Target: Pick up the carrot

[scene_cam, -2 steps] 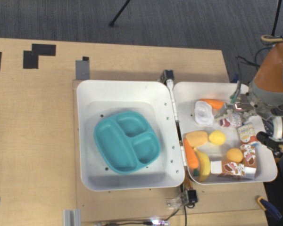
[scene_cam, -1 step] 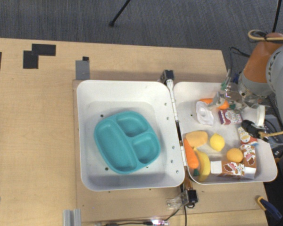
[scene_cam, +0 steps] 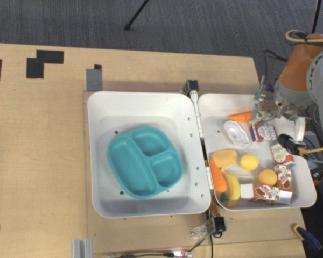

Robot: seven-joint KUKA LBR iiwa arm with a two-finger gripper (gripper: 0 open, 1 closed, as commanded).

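Arm: the grey arm (scene_cam: 312, 74) with its orange band comes in from the right, over the far part of the right bin.
Jaws: the gripper (scene_cam: 262, 117) hangs low in the right bin, by the far wall. I cannot tell if the jaws are open or closed, or if they grip a thing.
Carrot: the carrot (scene_cam: 218, 179) lies in the right bin, close by the left wall, near the front. It is well apart from the gripper.
Next to the carrot: a banana (scene_cam: 232, 187) lies just beside it, and a tan bread roll (scene_cam: 224, 158) sits at its far end.
Other things in the right bin: a lemon (scene_cam: 249, 162), an orange (scene_cam: 267, 177), a small box (scene_cam: 269, 193) at the front, and an orange thing (scene_cam: 241, 117) just left of the gripper.
Right bin: the white bin (scene_cam: 307, 198) is full of toy food.
Left bin: the other white bin (scene_cam: 97, 144) holds a teal tray (scene_cam: 144, 161) with three parts.
Worktop: the worktop (scene_cam: 37, 160) is pale wood, and both bins sit on it side by side.
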